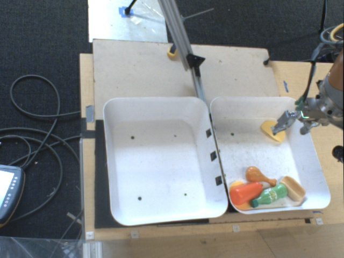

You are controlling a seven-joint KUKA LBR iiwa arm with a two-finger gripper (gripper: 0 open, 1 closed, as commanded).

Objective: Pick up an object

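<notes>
Your end effector [281, 123] reaches in from the right edge and sits low over the far right part of the right-hand bin, its tip directly at the yellow wedge [271, 130]. You cannot tell from this angle how far its fingers are parted, nor whether anything is caught between them; the wedge looks to be lying on the bin floor under the tip.

Reading from the left, you see a grey handheld pendant [8, 192] on the dark floor with black cables [37, 117] looping beside it. Next comes the worktop [140, 69], a pale board carrying both bins. The left bin [115, 112] stands just beside the right bin [306, 155], their inner walls touching along a line marked with small black tabs. A grey metal pole [177, 26] slants down from the top of the view toward that shared wall.

In the right bin, the near corner holds a tight cluster: a red-orange carrot-shaped toy [246, 192], an orange drumstick-shaped toy [259, 175] just behind it, a green bottle [270, 195] lying on its side, and a tan bread-like piece [294, 188] against the right wall. The yellow wedge lies well apart from this cluster, near the far wall.
</notes>
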